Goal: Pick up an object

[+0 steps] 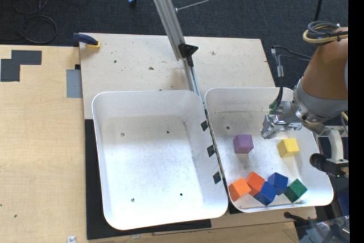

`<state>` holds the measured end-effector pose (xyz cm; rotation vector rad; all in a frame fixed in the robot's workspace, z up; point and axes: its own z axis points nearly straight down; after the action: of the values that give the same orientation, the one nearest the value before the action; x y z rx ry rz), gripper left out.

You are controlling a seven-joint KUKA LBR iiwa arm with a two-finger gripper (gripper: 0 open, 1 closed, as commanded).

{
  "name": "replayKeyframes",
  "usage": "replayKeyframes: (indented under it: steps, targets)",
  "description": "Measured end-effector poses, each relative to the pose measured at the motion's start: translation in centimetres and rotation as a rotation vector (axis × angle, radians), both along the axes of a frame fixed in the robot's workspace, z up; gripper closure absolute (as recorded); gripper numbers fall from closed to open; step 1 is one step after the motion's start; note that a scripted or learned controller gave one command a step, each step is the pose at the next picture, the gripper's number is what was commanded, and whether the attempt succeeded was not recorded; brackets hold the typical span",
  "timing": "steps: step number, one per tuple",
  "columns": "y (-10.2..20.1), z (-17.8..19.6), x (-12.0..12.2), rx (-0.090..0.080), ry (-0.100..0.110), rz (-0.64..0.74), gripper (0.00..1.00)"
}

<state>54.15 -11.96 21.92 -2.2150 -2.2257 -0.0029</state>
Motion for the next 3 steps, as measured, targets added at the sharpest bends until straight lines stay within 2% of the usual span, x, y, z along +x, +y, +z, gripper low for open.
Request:
replayKeyframes:
  steps: [1, 2, 3]
  targets:
    - [4.9, 1.1, 0.7, 0.000, 0.001, 0.000, 1.00]
    - [10.0, 1.0, 2.4, 0.000, 0.002, -0.001, 1.00]
    - [15.7, 1.7, 2.7, 0.000, 0.003, 0.000, 1.00]
